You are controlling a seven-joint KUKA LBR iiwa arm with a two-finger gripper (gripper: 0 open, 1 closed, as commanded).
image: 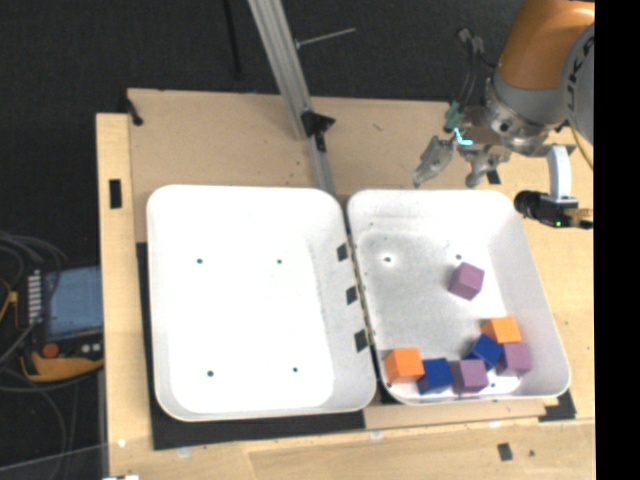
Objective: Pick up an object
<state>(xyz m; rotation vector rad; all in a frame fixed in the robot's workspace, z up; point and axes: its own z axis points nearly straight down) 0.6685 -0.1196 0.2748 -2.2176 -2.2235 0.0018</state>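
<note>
Your gripper (458, 167) hangs spread wide and empty above the right bin's (530, 238) far rim. Matte cubes cluster along its near edge; one purple cube (466, 280) sits alone mid-bin, with open floor around it.

Wooden bench (250, 138) on dark floor (60, 48)

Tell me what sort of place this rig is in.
Probably a robotics lab test bench: a wooden bench bears two white bins, the right one holding small coloured blocks, with loose cables beside it.
</note>
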